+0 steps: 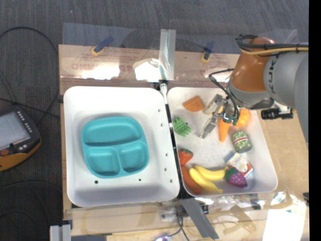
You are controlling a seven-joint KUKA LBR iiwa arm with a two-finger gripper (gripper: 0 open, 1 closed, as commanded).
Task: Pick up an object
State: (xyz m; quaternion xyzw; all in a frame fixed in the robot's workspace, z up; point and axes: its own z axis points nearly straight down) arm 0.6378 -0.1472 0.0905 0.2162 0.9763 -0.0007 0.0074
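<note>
Where the arm reaches in from the right, its gripper (214,115) hangs over the upper middle of the right bin (268,157), fingers spread apart with nothing between them. The toy carrot (223,129) lies just beside the gripper, its long axis near vertical in the view, narrow tip pointing toward the bin's front edge; its upper end is hidden under the wrist hardware. A second orange piece (243,117) shows at the wrist's right side, too covered to identify. The arm's grey link enters from the upper right, the orange band (249,73) sits above the wrist, and the fingers slant down and to the left.

Elsewhere in the right bin lie an orange wedge (193,104) near the back, a green leafy toy (182,127) by the left wall, a green patterned can (241,141), a small carton (237,162), purple grapes (237,178), a banana (207,176) and a strawberry (184,156). An orange shape under the banana is mostly hidden. The left bin (75,104) holds a teal divided tray (116,145).
</note>
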